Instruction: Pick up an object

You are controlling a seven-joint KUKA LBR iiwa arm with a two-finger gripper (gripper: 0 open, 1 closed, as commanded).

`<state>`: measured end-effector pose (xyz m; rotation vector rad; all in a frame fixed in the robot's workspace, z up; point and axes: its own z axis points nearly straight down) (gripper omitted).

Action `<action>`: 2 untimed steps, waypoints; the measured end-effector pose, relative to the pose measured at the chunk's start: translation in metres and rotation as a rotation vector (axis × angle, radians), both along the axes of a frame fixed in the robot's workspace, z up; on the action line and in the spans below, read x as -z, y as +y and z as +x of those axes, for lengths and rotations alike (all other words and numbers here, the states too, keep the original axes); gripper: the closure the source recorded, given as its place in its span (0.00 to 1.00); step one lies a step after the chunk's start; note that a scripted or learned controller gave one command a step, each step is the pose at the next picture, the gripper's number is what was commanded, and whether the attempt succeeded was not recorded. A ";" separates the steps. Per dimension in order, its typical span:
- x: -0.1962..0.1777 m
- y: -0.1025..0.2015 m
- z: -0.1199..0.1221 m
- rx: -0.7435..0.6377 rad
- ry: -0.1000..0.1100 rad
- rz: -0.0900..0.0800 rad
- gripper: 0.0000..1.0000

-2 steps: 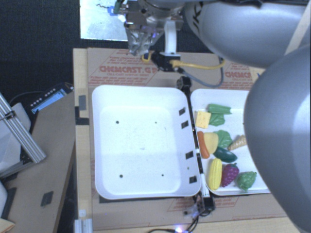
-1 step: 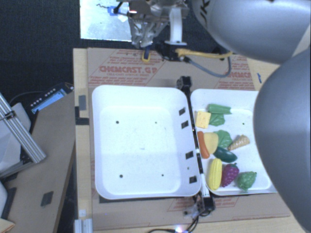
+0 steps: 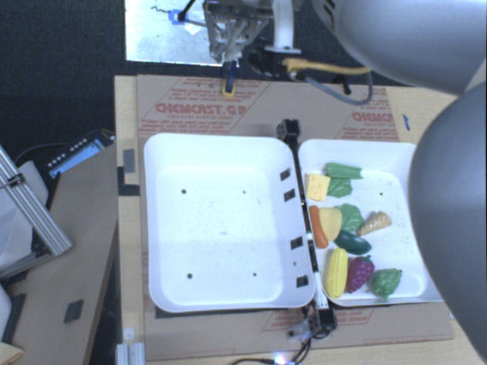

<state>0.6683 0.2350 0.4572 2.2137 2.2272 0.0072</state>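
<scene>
Gripper (image 3: 229,68): poised beyond the far rims of both bins, over the brown board (image 3: 205,105); fingers pressed together around a small yellow-and-blue piece (image 3: 228,82).

Left bin (image 3: 156,226): nearest the gripper, broad bare floor.

Right bin (image 3: 396,158): farther off to the gripper's side, beneath the grey arm (image 3: 449,158); holds clustered toy food: corn (image 3: 335,272), grapes (image 3: 360,273), carrot (image 3: 318,226), cheese wedge (image 3: 317,187).

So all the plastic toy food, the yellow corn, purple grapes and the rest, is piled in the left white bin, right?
Not quite. The camera view shows the yellow corn cob, purple grape bunch and the other toy food in the right white bin, not the left white bin.
</scene>
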 end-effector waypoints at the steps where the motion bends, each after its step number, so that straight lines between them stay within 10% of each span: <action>1: -0.007 -0.142 0.000 0.018 0.001 -0.006 1.00; 2: 0.034 -0.061 -0.001 -0.004 0.006 -0.001 1.00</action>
